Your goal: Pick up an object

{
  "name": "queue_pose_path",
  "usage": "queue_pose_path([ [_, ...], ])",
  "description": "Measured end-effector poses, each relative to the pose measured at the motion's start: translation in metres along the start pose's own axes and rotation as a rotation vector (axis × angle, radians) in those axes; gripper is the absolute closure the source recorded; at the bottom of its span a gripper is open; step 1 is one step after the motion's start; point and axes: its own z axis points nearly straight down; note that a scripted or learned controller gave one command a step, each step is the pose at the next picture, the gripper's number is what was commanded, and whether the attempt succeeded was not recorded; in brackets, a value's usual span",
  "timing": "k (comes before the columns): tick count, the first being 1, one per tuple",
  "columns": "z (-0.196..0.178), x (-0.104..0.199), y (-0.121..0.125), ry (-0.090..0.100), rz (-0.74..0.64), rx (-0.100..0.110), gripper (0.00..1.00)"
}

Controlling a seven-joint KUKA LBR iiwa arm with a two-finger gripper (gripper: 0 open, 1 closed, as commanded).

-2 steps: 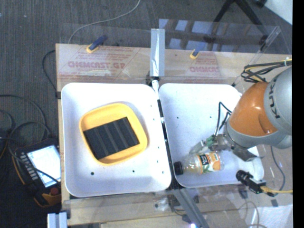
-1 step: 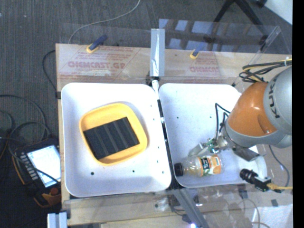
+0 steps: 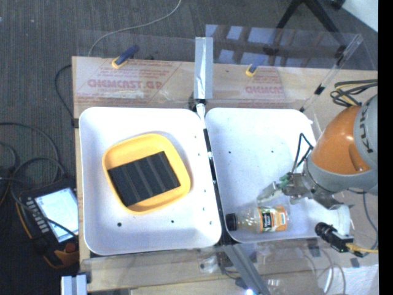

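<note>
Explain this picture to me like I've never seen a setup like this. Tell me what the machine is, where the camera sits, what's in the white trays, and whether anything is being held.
A single camera fixed above a bench looks down at a slant. The grey machine with the orange band coming in from the right is a robot arm; its job is to pick up an object. At its tip is the gripper, a two-finger claw, low over the right bin.

Two shallow white bins sit side by side. The left bin holds a yellow dish with a dark ribbed pad lying in it. In the right bin, a small clear bottle with an orange label lies on its side near the front edge, just below the gripper.

I see nothing between the fingers, so nothing looks held.
</note>
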Motion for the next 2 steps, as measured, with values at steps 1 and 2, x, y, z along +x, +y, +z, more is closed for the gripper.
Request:
queue_pose_path([
  [1,-0.0086,0.0014,0.0006,0.001,-0.002,0.000,1.00],
  [2,-0.0085,0.0014,0.0005,0.002,-0.002,0.001,0.00],
])
